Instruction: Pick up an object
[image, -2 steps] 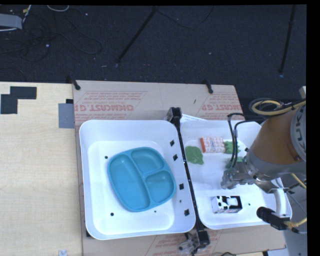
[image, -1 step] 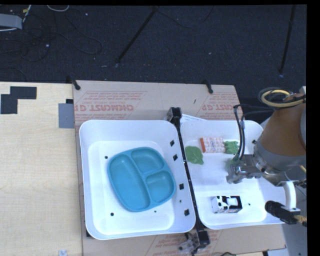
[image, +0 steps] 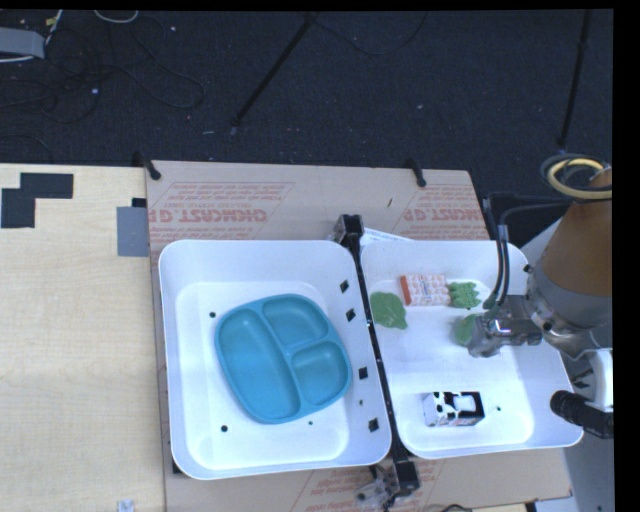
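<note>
On the left, a bin (image: 180, 300) is holding a blue tray (image: 282, 356) with three compartments, lying tilted on the bin floor with nothing in its sections. Black clips (image: 352, 300) are running along the seam where this bin is meeting the right bin (image: 540, 420), and both bins are sitting on a sheet of cardboard (image: 250, 205) spread over the pale wooden surface (image: 70, 350).

In the right bin, several small things are lying loose. A green leaf-shaped piece (image: 389, 310) is resting near the left wall. Just right of it and a little higher, a red and white packet (image: 424, 290) is lying flat, and a frilly green piece (image: 463, 294) is touching its right end. Lower down, well apart from these, a black and white toy (image: 452, 408) is sitting near the front wall. Another green lump (image: 465, 329) is lying below the frilly piece, and the claw (image: 488, 338) is pressing right against its right side; this lump looks soft, rounded and mid-green. Whether the claw's tips are apart or together cannot be told, and nothing is visibly clamped between them. The arm (image: 585, 250), brown-orange at this angle, is reaching in over the right rim.
</note>
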